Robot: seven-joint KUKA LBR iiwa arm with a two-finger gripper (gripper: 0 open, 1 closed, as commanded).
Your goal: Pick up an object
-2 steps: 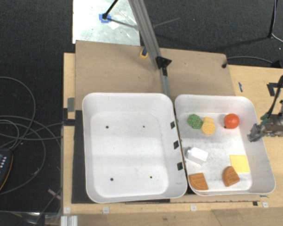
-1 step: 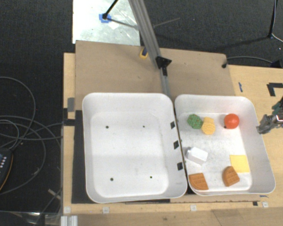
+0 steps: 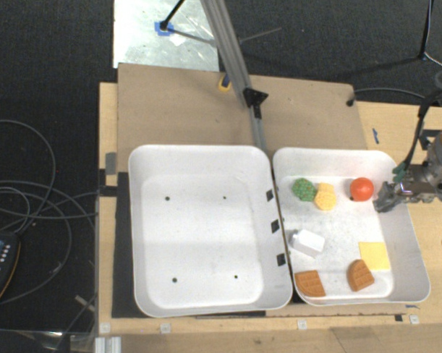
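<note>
Gripper (image 3: pixel 388 198): over right bin's (image 3: pixel 407 247) right rim; we can't tell its state, nothing seen held.
Red ball (image 3: pixel 362 189): just left of gripper.
Green piece (image 3: pixel 303 189): touching yellow piece (image 3: pixel 325 197).
White block (image 3: pixel 308 242): bin's left side.
Left bin (image 3: pixel 200 160): beside.

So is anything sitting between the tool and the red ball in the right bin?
Nothing visible. The tool is at the right bin's right wall, and the red ball lies just to its left with bare bin floor between them. The yellow piece and green piece sit beyond the ball.
</note>
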